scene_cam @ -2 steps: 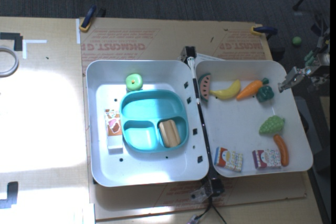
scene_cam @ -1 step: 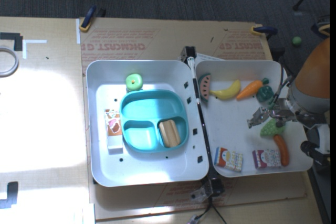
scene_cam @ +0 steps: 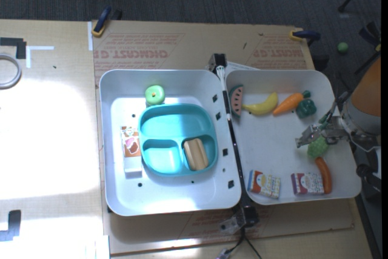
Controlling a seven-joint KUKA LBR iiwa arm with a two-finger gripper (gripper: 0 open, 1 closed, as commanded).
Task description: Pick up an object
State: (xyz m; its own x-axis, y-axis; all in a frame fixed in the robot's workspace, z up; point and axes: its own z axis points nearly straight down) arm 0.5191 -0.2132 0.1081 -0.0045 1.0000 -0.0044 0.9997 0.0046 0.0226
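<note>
Much of the arm (scene_cam: pixel 367 100) is cut off at the frame's right edge. We see the gripper (scene_cam: pixel 316 133) low over the right bin (scene_cam: pixel 267 148), fingers touching a green object (scene_cam: pixel 317 148); whether they grip it, we cannot tell.

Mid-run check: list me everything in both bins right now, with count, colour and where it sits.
Divided plate: 1, turquoise, middle of left bin
Bread piece: 1, tan, plate's lower right compartment
Apple: 1, green, left bin, just above the plate
Carton: 1, white with red print, left of the plate
Watermelon slice: 1, red and green, right bin, top left
Banana: 1, yellow, beside the slice
Carrot: 1, orange, right of the banana
Broccoli: 1, dark green, by the carrot
Small boxes: 2, white and red, right bin's front edge
Leafy vegetable: 1, green, at the gripper
Orange piece: 1, below it
Gripper: 1, grey, right bin's right side
</note>
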